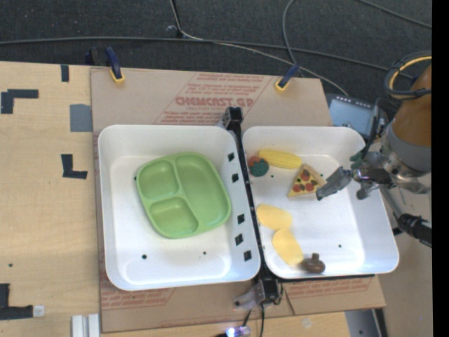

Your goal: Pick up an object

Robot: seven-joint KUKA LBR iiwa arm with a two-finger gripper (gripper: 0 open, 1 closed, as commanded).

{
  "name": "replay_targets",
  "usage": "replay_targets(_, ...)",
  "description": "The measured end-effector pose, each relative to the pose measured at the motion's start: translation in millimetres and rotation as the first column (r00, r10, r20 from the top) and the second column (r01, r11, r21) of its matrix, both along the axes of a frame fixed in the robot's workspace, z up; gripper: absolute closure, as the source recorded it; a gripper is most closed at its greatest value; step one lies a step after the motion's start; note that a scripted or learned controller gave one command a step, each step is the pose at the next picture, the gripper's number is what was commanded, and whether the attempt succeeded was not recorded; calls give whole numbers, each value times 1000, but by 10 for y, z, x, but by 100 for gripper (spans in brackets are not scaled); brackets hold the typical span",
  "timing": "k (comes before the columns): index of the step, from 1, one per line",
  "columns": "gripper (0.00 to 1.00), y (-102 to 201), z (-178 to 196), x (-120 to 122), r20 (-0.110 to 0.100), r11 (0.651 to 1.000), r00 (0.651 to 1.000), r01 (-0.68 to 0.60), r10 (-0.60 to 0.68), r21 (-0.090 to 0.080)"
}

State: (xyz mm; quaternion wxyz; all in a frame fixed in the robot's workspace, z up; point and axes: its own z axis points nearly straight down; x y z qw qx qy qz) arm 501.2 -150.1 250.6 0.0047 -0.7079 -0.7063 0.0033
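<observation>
- Two shallow white bins are being seen side by side on a cardboard sheet [210, 97] clamped to the bench.
- The left bin [112, 209] is being occupied by a green divided plate [182, 194] with three compartments; nothing is being carried in any of them.
- The right bin [372, 244] is being shared by several toy foods: a corn cob [280, 159] near the far edge, a small red and green piece [258, 166] just beside the cob's left end, a pizza slice [306, 182] near the middle, two yellow pieces [274, 217] [286, 246] toward the near left, and a small brown piece [313, 263] touching the near wall.
- The gripper [344, 182] is being held low over the right side of the right bin, its dark finger [331, 184] being pointed toward the pizza slice and lying just beside it.
- Nothing is being seen between the fingers; whether they are spread or closed cannot be told from this angle.
- The arm [410, 139] is being reached in over the bin's right rim.
</observation>
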Motion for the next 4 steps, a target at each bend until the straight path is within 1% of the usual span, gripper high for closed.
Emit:
replay_targets(1, 0, 2, 50, 21, 10, 1000, 1000, -3, 3, -2)
replay_targets(2, 0, 77, -572, 17, 4, 1000, 1000, -3, 3, -1)
replay_targets(4, 0, 47, -1474, -85, 5, 1000, 1000, -2, 2, -1)
